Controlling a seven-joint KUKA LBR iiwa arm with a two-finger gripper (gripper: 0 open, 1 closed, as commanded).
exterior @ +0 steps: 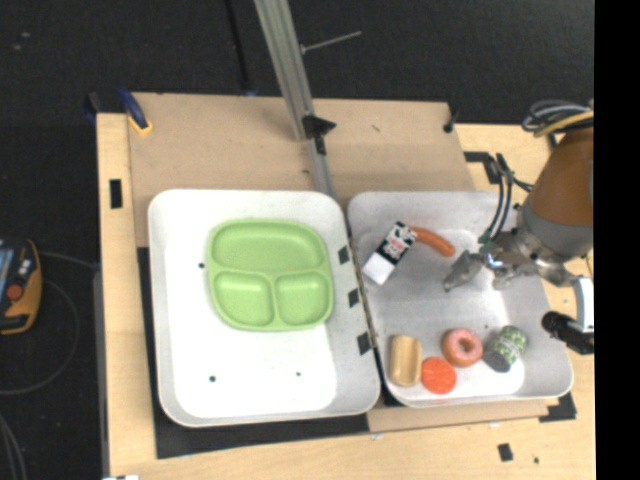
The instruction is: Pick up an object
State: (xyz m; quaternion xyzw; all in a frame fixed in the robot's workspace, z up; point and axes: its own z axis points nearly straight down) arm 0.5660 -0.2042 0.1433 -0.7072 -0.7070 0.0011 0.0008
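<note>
My gripper (478, 271) hangs over the middle of the right bin (440, 298), its two grey fingers spread apart with nothing between them. An orange carrot-like piece (435, 240) lies just up and left of it, next to a black-and-white carton (390, 252). Along the bin's front edge sit a tan cylinder (404, 359), a red-orange ball (438, 375), a pink donut (462, 346) and a green-and-white round object (506, 347).
The left bin (180, 368) holds a green divided plate (270, 273). A grey metal post (290, 68) slants up from between the bins at the back. The arm's orange band (565, 183) stands at the right edge.
</note>
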